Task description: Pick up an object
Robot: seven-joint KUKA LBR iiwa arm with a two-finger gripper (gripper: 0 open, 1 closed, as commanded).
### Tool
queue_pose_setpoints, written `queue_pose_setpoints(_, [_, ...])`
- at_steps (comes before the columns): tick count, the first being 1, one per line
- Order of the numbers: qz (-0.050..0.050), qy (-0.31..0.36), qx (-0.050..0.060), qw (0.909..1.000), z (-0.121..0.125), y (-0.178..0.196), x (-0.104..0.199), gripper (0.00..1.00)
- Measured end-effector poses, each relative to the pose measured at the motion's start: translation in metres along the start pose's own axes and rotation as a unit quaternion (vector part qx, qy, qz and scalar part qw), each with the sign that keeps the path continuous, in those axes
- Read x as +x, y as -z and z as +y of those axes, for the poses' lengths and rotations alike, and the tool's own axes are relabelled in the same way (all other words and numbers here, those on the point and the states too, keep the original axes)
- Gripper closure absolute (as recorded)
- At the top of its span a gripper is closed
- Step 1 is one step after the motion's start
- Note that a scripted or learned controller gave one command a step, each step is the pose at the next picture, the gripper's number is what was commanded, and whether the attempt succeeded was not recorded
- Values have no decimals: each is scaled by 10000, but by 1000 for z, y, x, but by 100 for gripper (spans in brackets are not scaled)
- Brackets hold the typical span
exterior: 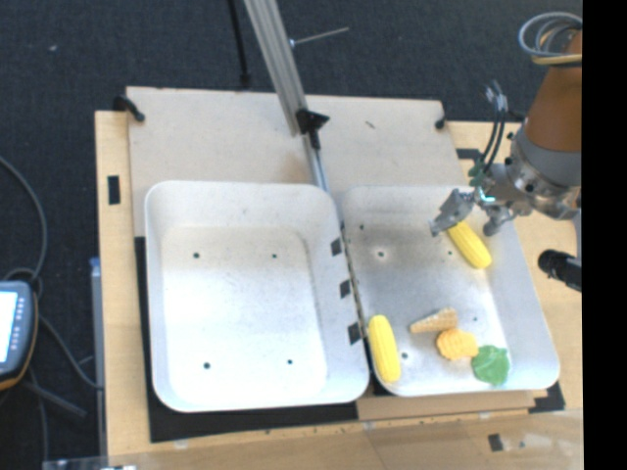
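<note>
My gripper point(474, 215) hangs over the upper right part of the right bin point(411, 282), its two grey fingers spread apart. A yellow corn cob point(470, 244) lies just below and between the fingers, slanting down to the right; whether the fingers touch it I cannot tell. Along the bin's lower left wall lies a second yellow corn cob point(383, 348). Near the bottom right sit a tan cone-shaped piece point(433, 321), a small orange-yellow lump point(457, 343) and a green leafy piece point(491, 364).
The left bin point(245, 292) lies beside the right one on the tan bench point(216, 135). A slanted aluminium camera mast point(279, 57) rises from the bench behind the bins. Cables trail on the dark floor at the left.
</note>
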State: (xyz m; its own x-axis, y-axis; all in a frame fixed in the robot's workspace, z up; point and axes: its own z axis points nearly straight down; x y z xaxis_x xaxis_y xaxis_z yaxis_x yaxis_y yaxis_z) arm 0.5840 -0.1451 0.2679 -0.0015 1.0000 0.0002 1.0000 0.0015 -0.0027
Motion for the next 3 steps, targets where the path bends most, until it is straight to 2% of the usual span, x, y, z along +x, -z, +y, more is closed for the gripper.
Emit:
queue_pose_setpoints(1, [-2,0,-24,10000,1,3,0,0])
queue_pose_setpoints(3, [-12,-17,1,10000,9,-87,-3,0])
